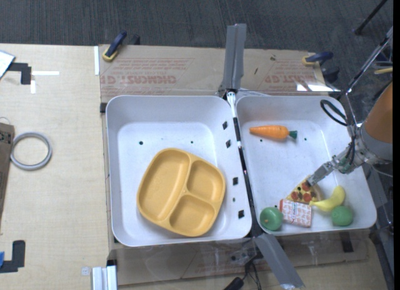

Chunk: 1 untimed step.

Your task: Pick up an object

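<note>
Reaching stage: hand (317,179), grip state impossible to tell, low over pizza slice (302,194) near right bin's (312,105) front edge; next, descend and close squarely.

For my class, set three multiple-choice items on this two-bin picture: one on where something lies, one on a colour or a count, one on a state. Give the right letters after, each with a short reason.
1. Where does the carrot lie?
A. In the yellow plate
B. In the right bin, near its far wall
C. On the bench left of the bins

2. How many compartments has the yellow plate?
A. Two
B. Three
C. Five

3. How does the yellow plate stand?
A. Tipped on its edge against the bin wall
B. Upside down
C. Flat, open side up

Answers:
1 B: the carrot rests in the upper part of the right bin, apart from the cluster of small items near the gripper.
2 B: the ridges divide it into three wells.
3 C: all three wells face the camera inside the left bin.
</note>
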Motion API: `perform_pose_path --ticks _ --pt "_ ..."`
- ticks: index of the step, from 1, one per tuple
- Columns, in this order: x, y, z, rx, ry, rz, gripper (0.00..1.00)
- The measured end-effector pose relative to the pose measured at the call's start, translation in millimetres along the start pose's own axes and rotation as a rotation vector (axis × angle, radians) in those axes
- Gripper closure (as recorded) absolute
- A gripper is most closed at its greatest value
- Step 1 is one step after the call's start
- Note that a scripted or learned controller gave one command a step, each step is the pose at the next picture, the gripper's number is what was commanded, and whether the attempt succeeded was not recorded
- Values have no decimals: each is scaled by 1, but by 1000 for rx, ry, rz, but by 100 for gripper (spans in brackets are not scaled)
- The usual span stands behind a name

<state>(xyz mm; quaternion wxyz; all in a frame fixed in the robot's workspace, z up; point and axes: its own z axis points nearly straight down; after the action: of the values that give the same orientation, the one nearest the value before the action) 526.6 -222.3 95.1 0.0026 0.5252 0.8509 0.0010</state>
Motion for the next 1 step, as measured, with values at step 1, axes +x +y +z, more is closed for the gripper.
perform_pose_path --ticks 1 --pt "-8 20 1 0 2 29 0"
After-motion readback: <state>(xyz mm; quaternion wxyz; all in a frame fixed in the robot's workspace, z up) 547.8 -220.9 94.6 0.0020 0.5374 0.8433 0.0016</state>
